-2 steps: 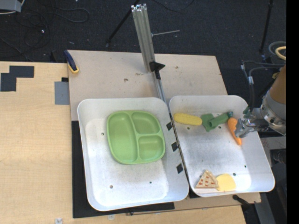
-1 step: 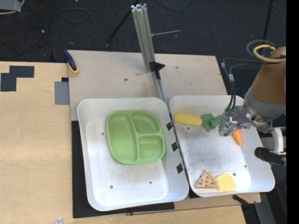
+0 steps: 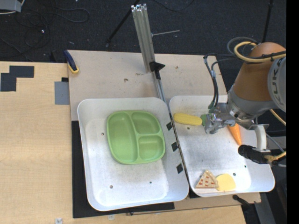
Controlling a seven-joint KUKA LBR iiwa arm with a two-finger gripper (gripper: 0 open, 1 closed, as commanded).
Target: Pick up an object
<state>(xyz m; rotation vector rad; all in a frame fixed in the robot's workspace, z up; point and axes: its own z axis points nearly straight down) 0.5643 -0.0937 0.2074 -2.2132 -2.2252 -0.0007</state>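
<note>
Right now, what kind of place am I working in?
Probably a robotics lab bench: two shallow white bins holding toy food such as a yellow corn cob, an aluminium mast, loose floor cables.

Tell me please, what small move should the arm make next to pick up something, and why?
Probably a short shift toward the yellow corn cob, then down. The gripper sits low in the right bin, just beside the cob's near end, with nothing visible between its fingers. The cob is the closest item; the pizza slice lies farther off, near the front edge.
</note>
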